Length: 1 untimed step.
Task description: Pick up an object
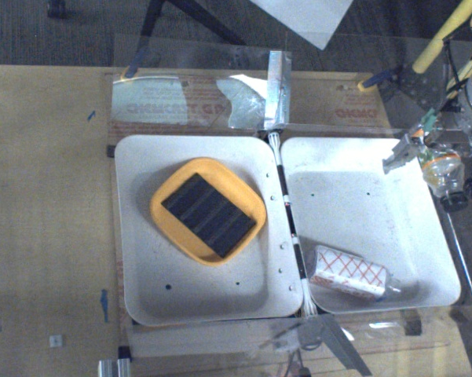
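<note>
A yellow, rounded-square object with a black ribbed panel on top (pixel 208 210) lies in the middle of the left bin (pixel 141 289). In the right bin (pixel 361 171), a white tube with a red criss-cross pattern (pixel 349 272) lies near the front edge, its clear cap pointing right. My gripper (pixel 403 152) hangs over the far right corner of the right bin, well apart from both objects, and nothing shows between its tips.
A clear plastic panel (pixel 196 100) and a metal upright (pixel 277 89) stand behind the bins. Cables and a yellow rod (pixel 444 30) crowd the far right. Bare wooden bench (pixel 47 210) lies to the left.
</note>
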Tool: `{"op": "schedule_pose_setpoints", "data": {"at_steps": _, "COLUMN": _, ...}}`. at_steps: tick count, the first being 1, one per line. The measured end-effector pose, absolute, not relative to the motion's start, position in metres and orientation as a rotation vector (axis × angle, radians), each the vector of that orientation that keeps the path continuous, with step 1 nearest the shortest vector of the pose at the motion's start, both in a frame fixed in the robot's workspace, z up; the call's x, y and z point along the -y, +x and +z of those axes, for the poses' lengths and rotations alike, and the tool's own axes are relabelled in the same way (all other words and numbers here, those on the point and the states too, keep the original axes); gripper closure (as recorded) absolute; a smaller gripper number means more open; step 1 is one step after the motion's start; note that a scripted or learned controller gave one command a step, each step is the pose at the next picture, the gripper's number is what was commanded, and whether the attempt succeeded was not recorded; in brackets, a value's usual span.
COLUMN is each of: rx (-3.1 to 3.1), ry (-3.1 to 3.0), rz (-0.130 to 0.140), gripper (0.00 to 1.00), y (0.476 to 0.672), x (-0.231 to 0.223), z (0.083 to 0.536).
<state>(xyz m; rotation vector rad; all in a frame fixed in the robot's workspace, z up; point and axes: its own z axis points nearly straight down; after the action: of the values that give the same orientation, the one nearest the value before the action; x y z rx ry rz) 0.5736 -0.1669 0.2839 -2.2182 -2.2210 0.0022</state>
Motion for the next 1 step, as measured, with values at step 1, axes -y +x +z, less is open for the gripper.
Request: {"op": "schedule_pose_setpoints", "data": {"at_steps": 1, "rx": 2.264, "ry": -2.176, "rz": 0.001, "gripper": 0.00, "y": 0.5283, "x": 0.0975, "z": 0.1414}}
